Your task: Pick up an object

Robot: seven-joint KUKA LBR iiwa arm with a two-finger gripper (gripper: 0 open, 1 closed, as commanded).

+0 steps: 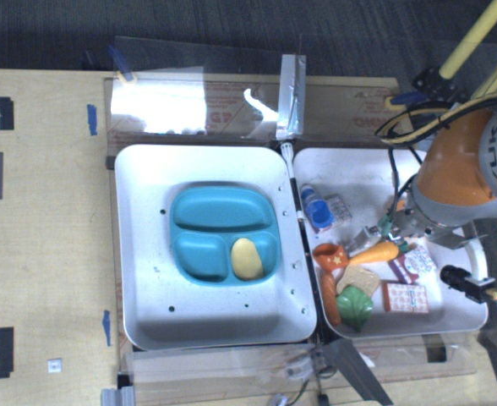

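Note:
My gripper hangs low over the middle of the right bin, reaching in from the right. Just below it lies an orange carrot, pointing left, close to or touching the gripper's tip. Around the carrot lie a small clear bottle with a blue cap, an orange-red toy, a green vegetable, a tan cracker-like piece, a red and white box and a round white and red packet.
The left bin holds a blue divided tray with a yellow egg-shaped thing in its lower right compartment. A clear sheet and a metal post stand behind the bins. Wooden bench lies to the left.

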